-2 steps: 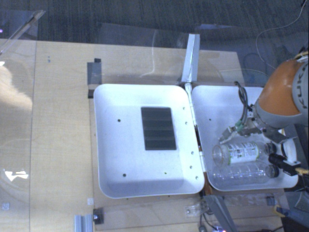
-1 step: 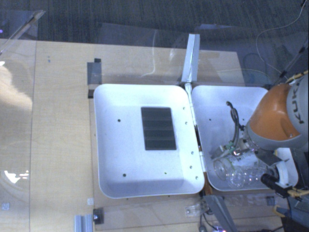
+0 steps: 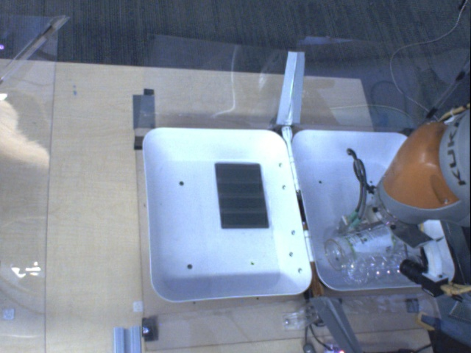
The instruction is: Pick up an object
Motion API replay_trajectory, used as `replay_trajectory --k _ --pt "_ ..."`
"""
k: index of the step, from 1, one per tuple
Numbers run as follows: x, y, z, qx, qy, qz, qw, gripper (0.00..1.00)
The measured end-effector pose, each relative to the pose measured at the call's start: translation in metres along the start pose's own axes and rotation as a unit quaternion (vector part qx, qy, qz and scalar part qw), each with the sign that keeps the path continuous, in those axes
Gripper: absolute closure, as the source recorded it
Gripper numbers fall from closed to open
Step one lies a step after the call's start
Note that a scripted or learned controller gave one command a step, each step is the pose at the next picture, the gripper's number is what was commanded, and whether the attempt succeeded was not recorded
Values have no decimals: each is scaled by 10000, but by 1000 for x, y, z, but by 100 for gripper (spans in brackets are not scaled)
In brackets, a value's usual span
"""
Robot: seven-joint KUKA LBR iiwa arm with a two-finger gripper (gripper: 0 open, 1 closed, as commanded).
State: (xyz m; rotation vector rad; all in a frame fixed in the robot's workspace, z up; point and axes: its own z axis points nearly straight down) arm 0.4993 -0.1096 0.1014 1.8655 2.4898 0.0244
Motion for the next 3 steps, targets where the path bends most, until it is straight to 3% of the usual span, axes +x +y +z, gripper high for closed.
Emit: replay_trajectory --k 1,2,3 --pt "0 0 0 2 0 1 10000 0" --pt "3 41 13 88 34 1104 9938 0" --pt "-47 91 17 100 28 1344 9909 0"
